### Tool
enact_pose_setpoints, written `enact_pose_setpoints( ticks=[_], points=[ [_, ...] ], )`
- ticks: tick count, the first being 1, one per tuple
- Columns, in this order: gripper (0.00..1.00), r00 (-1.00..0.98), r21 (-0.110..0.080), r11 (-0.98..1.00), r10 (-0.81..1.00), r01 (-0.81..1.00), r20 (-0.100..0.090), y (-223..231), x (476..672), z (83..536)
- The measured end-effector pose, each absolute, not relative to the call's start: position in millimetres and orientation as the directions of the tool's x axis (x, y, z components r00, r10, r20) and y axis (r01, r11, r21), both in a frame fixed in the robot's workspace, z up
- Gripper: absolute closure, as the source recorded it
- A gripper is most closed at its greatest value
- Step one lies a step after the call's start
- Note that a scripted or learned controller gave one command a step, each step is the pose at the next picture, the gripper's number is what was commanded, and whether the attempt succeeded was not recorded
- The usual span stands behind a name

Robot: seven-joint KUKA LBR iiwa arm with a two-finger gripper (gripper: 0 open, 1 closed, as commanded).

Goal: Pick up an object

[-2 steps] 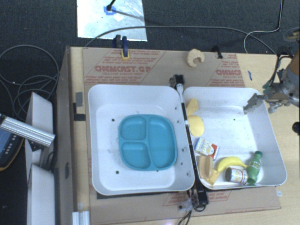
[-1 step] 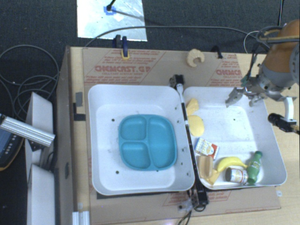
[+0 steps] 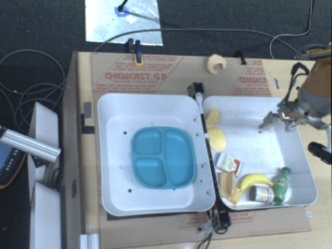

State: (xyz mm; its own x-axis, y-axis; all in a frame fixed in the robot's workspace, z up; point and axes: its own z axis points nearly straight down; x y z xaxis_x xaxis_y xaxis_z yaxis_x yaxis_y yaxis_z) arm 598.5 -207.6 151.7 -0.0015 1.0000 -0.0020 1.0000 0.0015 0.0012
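Bench with two white bins, we see gripper (image 3: 276,121) splayed wide, grasping nothing, over right bin's (image 3: 249,108) far edge, banana (image 3: 253,181) near its front edge.

Right bin's (image 3: 290,108) far half lies bare; objects (image 3: 254,183) crowd its near side.

The arm (image 3: 317,95) is grey, with an orange band above its wrist. A dark cable loops beside it. Its gripper (image 3: 273,121) is pale metal with thin fingers.
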Motion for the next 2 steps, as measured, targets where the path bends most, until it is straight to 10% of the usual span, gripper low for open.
enact_pose_setpoints(
  ticks=[1,2],
  points=[
    [0.0,-0.004,0.002,0.004,1.0,1.0,0.0,-181.7,650.5,112.5],
    [1.0,-0.007,0.006,0.007,1.0,1.0,-0.003,-182.3,651.8,124.6]
  ],
)
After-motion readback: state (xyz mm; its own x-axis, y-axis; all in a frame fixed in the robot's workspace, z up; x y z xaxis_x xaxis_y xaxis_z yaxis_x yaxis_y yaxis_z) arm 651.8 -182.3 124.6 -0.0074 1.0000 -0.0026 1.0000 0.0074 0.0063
